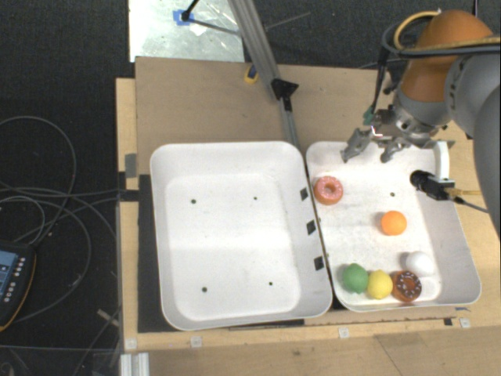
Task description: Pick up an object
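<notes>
My gripper (368,151) hangs over the far edge of the right bin (450,233), its two fingers spread apart with nothing between them. A pink frosted doughnut (328,189) lies in that bin, just below and left of the gripper. An orange ball (393,222) sits near the bin's middle. Along the near edge lie a green ball (355,276), a yellow ball (380,284), a chocolate doughnut (406,286) and a white ball (419,263).
The left bin (168,233) sits beside the right one, joined by black clips (311,227). A grey pole (258,45) slants across the back of the bench. A black fitting (427,183) juts over the right bin's far right side.
</notes>
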`<action>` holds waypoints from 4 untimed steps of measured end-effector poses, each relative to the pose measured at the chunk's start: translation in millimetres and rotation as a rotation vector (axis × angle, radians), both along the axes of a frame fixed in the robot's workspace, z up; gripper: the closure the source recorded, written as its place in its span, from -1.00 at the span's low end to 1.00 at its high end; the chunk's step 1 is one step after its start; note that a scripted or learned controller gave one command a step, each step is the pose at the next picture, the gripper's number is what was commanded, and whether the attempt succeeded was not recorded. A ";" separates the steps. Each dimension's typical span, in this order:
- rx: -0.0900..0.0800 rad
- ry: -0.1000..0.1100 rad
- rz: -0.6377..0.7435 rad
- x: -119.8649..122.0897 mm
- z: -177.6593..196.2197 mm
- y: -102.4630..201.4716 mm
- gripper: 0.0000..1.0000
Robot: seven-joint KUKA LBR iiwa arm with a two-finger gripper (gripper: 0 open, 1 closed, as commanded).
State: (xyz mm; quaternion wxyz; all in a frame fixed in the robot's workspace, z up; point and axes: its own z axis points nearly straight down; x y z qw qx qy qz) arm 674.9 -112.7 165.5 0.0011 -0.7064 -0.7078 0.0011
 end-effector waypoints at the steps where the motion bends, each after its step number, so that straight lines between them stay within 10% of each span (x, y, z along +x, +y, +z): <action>1: 0.000 0.001 -0.001 2.3 -61.6 -3.3 -1.00; 2: -0.001 -0.008 0.000 5.1 -45.9 -3.7 1.00; 4: -0.002 -0.013 0.005 18.1 58.2 0.7 1.00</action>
